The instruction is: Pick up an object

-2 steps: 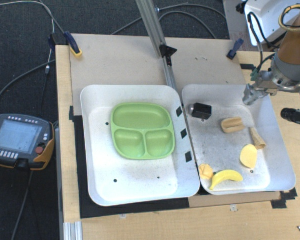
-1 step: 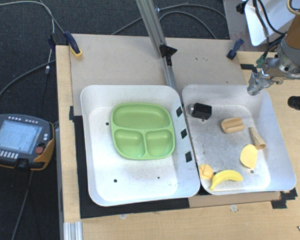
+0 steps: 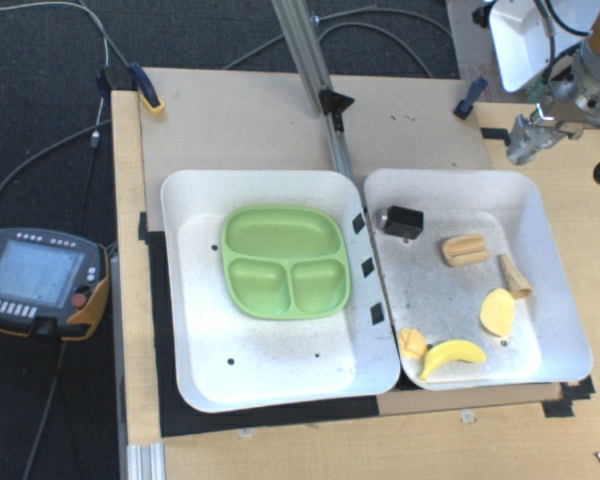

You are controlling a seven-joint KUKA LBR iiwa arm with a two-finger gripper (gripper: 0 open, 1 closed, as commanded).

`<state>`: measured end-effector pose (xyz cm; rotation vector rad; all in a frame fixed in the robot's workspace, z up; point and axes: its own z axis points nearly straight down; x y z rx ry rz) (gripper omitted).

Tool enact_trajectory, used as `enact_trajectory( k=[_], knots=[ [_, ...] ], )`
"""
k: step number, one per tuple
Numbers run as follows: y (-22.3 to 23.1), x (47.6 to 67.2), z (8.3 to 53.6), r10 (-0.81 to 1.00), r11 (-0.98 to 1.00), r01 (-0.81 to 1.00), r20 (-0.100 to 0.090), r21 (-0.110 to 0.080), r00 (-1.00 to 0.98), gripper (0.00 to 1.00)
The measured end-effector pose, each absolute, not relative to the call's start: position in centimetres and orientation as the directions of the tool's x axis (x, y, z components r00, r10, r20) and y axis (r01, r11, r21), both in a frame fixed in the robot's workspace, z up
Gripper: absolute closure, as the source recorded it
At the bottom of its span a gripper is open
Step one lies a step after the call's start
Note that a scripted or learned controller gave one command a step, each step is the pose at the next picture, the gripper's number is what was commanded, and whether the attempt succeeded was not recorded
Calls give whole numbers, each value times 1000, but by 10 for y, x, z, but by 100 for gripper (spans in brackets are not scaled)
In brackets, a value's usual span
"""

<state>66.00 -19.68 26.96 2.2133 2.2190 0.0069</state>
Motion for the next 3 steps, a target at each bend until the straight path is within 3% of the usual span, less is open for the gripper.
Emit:
enact_trajectory(
  k=[1,3],
  knots=[
    [-144,662,275,1000,5,1000,1,1,-5,100],
    [-36,659,243,1000,6,1000,2,-2,-6,100]
  ],
)
